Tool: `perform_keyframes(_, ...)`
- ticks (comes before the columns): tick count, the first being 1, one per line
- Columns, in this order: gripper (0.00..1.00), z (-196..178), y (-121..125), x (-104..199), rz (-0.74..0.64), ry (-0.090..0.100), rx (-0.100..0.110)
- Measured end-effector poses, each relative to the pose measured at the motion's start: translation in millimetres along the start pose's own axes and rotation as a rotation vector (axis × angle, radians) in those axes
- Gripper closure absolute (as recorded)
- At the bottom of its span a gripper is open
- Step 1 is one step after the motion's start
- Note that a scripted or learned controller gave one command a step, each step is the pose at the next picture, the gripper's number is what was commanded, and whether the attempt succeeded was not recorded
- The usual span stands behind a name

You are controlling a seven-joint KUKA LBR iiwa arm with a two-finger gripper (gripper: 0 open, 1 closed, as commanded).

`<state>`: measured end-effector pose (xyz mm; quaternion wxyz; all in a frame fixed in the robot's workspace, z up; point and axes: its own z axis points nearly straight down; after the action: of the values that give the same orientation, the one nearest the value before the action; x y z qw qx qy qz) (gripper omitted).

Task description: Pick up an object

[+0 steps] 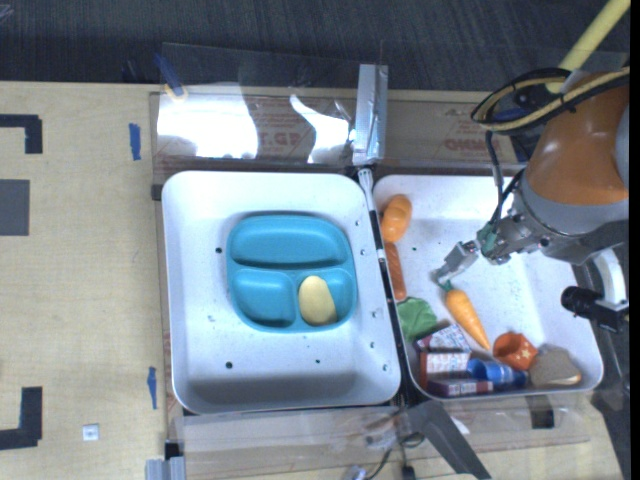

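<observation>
My gripper point(453, 263) hangs over the middle of the right bin point(540, 203), reaching in from the right. Nothing shows between its tips. Just below it lies a small carrot point(464, 312) with a green top, pointing down-right, apart from the gripper. An orange piece point(396, 216) and a longer carrot point(395, 269) lie along the bin's left wall. A green leafy piece point(417, 317) sits at the lower left, a red-orange piece point(514, 348) and a tan lump point(556, 366) at the lower right.
Dark packets and a blue bottle point(462, 365) crowd the right bin's front edge. The left bin point(190, 268) holds a blue divided tray point(290, 268) with a yellow oval point(317, 299) in its lower right compartment. Clear plastic sheeting point(260, 123) stands behind the bins.
</observation>
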<state>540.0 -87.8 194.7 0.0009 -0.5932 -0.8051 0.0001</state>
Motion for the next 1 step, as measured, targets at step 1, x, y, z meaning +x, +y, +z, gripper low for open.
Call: perform_keyframes(1, 0.0, 77.1, -6.7, -19.2, 0.233, 0.002, 0.003)
